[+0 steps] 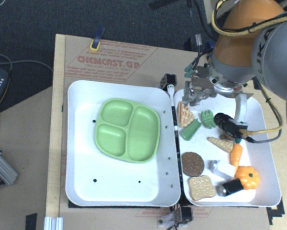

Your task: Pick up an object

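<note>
My gripper [191,98] hangs over the far left corner of the right bin [269,151], just above the top of a pizza slice [185,115]. Close by lie a green pickle [190,129] and a small dark green piece [207,118]. Further toward the front of that bin are an ice-cream cone [221,143], a carrot [236,154], an orange pumpkin [247,177], a brown cookie [193,163], a slice of toast [200,188], a white block [224,169] and a black block [231,187]. Nothing is lifted off the bin floor.
The left bin [79,146] holds a light green divided plate [128,130]. A raised rim [174,135] separates the two bins. Brown cardboard [113,60] lies behind them, with a small yellow and blue clip [95,42] at its far edge.
</note>
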`<state>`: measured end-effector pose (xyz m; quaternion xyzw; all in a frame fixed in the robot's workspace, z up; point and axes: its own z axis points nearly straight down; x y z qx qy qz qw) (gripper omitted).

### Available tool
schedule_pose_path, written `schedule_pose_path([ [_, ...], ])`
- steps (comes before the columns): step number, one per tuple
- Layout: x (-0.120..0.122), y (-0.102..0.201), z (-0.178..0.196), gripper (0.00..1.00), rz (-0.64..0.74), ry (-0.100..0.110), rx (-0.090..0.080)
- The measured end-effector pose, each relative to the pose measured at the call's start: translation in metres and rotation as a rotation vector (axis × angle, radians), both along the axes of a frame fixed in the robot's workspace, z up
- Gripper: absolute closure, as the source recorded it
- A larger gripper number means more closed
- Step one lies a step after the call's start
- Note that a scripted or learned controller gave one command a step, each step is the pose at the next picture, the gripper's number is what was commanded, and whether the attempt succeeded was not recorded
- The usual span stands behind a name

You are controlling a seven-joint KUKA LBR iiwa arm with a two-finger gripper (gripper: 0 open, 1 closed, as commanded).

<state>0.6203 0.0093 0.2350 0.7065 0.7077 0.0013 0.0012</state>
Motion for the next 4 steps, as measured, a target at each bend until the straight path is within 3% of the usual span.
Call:
schedule_pose_path([
  [1,0.005,0.003,-0.02,1.0,0.0,0.007,0.0],
  [2,-0.005,0.005,-0.017,1.0,-0.002,0.006,0.0],
  [3,-0.001,-0.004,0.0,1.0,-0.002,-0.001,-0.001],
  [4,0.006,0.009,-0.005,1.0,0.0,0.001,-0.001],
])
